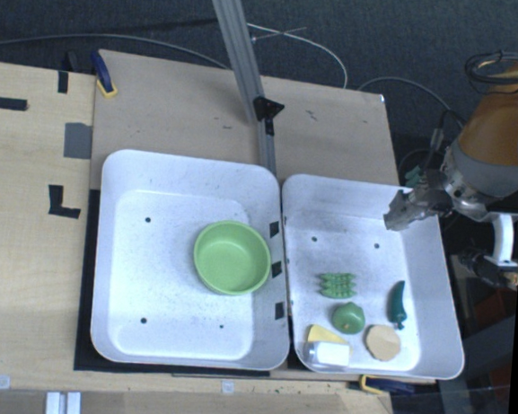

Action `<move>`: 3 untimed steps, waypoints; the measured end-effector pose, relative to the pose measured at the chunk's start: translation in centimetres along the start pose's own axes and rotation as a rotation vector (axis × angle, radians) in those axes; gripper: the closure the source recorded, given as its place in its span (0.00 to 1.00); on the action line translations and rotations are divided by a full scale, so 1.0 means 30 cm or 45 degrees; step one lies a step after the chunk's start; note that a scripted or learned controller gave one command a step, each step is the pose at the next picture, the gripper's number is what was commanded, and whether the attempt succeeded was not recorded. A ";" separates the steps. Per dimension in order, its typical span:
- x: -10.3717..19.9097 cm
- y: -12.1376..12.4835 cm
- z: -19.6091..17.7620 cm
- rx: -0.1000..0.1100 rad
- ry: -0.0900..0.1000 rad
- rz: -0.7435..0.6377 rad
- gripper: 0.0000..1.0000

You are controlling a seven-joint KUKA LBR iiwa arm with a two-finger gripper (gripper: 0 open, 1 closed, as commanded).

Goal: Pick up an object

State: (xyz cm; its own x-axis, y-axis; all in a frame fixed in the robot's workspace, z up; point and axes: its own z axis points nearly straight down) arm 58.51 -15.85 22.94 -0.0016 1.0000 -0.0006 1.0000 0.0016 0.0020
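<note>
The fingers (401,216) are hung over the far right edge of the right bin (434,262); whether they are open cannot be told. Nothing is seen held. The toy food (338,284) is clustered below them, near the front, presumably awaiting a grasp.

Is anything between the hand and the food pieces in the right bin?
Nothing visible. The hand hangs over the right bin's upper right corner, and bare floor separates it from the pea pod and dark green pepper.
</note>
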 end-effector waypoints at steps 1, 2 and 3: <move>0.176 0.029 -0.032 0.003 0.003 -0.007 1.00; 0.379 0.056 -0.050 0.004 0.004 -0.008 1.00; 0.531 0.101 -0.041 0.004 0.002 -0.006 1.00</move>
State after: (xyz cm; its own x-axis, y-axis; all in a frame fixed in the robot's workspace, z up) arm 61.52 0.10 24.18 -0.0063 1.0000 0.0013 1.0000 0.0063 -0.0012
